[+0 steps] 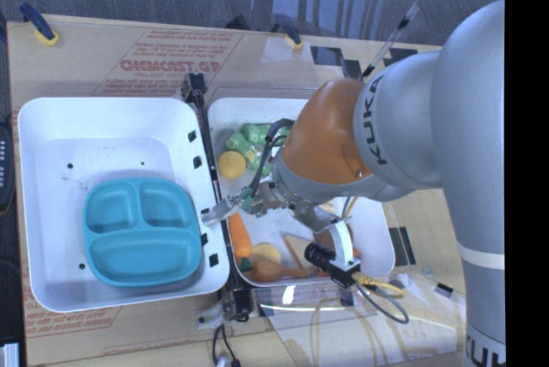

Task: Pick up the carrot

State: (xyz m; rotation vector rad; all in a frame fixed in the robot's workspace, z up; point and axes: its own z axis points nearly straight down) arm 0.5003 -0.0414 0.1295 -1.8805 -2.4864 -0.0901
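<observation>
The carrot [240, 239] is orange and lies near the left wall of the right bin [377, 249], pointing toward the front. My gripper [241, 204] hangs low in that bin, just above the carrot's far end, with the orange wrist band [330, 134] behind it. I see nothing lifted between the gripper and the carrot. The arm hides the middle of the bin.
A yellow round fruit [231, 164] and green vegetables [254, 136] lie at the back of the right bin. More yellow and orange food [268, 262] sits at its front. The left bin [51, 142] holds a blue divided plate [141, 230].
</observation>
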